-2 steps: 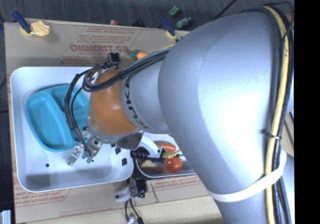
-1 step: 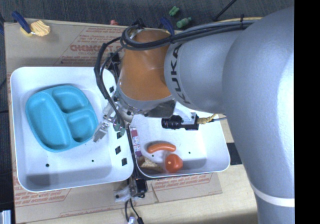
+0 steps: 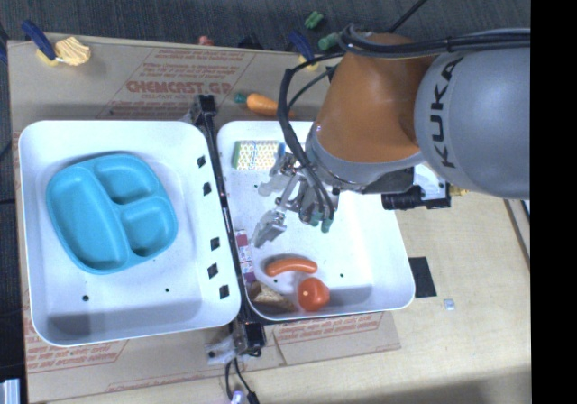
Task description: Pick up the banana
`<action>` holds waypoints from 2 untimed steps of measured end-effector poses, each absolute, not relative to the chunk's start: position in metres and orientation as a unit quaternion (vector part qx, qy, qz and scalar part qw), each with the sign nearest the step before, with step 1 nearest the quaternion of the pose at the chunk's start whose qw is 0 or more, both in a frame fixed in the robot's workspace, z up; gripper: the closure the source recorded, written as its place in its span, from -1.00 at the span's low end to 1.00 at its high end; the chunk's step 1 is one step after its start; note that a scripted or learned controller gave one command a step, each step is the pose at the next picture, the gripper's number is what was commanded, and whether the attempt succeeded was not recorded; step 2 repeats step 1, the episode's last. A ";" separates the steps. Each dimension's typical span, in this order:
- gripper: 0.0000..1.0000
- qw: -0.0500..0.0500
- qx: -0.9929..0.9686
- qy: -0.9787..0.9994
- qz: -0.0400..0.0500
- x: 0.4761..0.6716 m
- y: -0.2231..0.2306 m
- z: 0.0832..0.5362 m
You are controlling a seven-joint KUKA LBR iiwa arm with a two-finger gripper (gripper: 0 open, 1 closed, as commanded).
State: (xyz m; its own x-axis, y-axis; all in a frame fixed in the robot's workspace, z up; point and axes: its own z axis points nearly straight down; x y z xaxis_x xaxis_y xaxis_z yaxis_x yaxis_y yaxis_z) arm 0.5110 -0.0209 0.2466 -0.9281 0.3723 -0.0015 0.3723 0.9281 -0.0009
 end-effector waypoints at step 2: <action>-1.00 -0.001 0.170 0.985 0.000 0.489 0.066 0.205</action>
